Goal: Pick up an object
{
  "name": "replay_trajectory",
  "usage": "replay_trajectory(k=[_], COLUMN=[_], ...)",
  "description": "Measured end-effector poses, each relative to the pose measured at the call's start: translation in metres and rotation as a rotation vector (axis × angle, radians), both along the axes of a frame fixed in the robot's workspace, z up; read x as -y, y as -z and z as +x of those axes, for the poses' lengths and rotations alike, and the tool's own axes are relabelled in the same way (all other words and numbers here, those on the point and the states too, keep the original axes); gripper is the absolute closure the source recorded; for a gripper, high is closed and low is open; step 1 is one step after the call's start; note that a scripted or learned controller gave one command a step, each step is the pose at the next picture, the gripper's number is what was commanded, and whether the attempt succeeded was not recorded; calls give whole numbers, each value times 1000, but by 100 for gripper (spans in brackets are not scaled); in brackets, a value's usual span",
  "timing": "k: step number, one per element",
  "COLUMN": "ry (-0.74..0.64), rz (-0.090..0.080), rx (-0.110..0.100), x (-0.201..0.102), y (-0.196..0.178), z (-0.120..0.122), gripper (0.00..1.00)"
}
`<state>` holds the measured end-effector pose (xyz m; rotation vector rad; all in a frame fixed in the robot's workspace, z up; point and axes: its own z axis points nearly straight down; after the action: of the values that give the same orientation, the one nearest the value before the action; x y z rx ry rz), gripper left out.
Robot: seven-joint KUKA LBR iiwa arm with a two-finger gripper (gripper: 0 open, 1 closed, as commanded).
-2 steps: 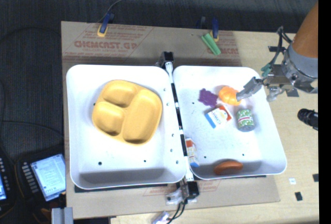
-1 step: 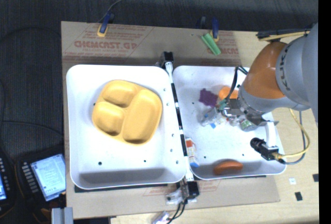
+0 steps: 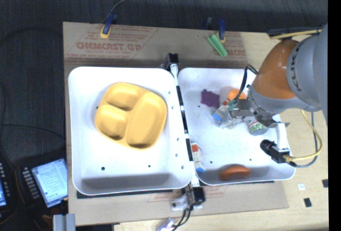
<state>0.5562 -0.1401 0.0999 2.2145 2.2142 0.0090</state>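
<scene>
My gripper [image 3: 233, 116] hangs low over the middle of the right bin [image 3: 213, 155], under the grey arm and its orange band. Beside it lie a purple piece [image 3: 210, 98], a small blue and white item [image 3: 219, 116], an orange piece [image 3: 235, 95] partly hidden by the wrist, and a small green and white round thing [image 3: 257, 128]. An orange-red oblong object [image 3: 235, 172] rests by the bin's front wall. The arm hides the fingertips.
A large yellow moulded tray [image 3: 131, 113] fills much of the left bin [image 3: 85, 166]. A small tube with a red label [image 3: 196, 156] lies along the divider. A green marker [image 3: 217, 45] and blue clamps sit on the board behind the bins.
</scene>
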Motion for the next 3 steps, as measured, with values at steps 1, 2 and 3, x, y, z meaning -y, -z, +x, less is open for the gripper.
replay_trajectory(k=[1, 2, 3], ry=[0, -2, -2], rz=[0, 0, -1], rx=[0, -3, 1], x=[0, -45, -44], y=[0, 11, 0], z=[0, 58, 59], gripper=[0, 0, 100])
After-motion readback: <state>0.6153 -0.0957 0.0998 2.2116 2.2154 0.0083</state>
